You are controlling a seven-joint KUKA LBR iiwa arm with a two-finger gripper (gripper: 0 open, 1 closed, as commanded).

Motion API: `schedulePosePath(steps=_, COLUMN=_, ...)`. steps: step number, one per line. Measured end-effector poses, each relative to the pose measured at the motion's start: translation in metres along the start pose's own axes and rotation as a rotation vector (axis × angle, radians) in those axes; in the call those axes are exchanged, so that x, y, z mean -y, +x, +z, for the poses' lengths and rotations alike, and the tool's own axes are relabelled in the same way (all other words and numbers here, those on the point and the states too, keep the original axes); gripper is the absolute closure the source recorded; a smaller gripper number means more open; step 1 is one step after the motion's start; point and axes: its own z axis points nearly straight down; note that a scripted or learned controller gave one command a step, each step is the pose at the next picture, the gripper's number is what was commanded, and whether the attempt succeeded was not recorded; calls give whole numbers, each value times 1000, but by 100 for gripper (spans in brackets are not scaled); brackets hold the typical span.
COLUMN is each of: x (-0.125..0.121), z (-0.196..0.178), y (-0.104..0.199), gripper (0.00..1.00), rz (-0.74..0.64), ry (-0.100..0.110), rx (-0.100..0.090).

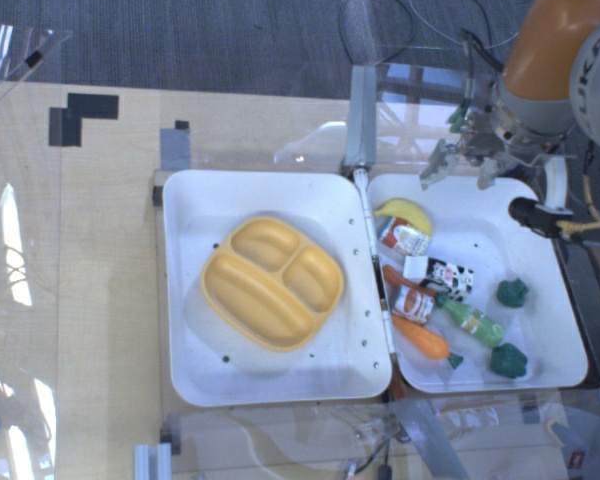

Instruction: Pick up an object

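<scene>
Landmark: the divider (372,268) between the two white bins.

Nearest cam, right of divider: carrot (420,338) lying at a slant, almost against it. Further right, two broccoli pieces — one (509,360) near the front rim, one (513,292) a bit deeper. Green bottle (472,320) between carrot and broccoli. Just behind carrot: red packet (412,302), cow-print carton (450,278), small white-and-red pouch (406,238), all touching or overlapping close to divider. Banana (404,211) furthest back of the heap, near divider.

Left of divider: yellow sectioned plate (272,281), alone in left bin (180,298).

Far back, right of divider: hand (460,163) hangs above back rim of right bin (565,368), fingers spread, nothing between them.

Risk: heap by divider is packed tight; a descent there would likely hit two items at once or jam a finger on the bin wall, so the grab slips. Broccoli are small, lumpy, could roll out. Bottle may spin away.

Likely target: banana is closest to hand, nearer cam & toward divider from it, well apart as yet. No pick begun.
</scene>
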Motion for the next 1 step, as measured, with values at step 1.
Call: schedulePosePath(steps=1, x=-17, z=127, y=-18, gripper=0, rz=165, ry=-4, rx=0)
